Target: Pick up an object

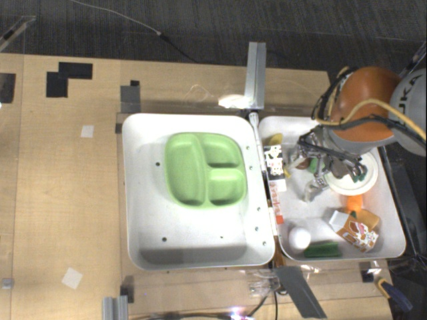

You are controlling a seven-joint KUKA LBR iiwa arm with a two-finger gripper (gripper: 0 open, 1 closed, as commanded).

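The right bin point(393, 242) holds several small objects: a white ball point(299, 237), a dark green block point(323, 249), an orange and brown printed packet point(358, 229), a white round lid point(351, 179) and a yellowish piece point(274, 139) at the back left. My gripper point(319, 173) hangs low over the middle of that bin, under the orange band point(363, 102) of the arm, just left of the white lid. Its tips are tangled with cables and dark parts.
The left bin point(143, 239) holds a green divided tray point(204, 169). A strip of black and white labels point(273, 172) runs along the wall between the bins. A metal post point(256, 75) stands behind them. Bare wooden bench lies to the left.
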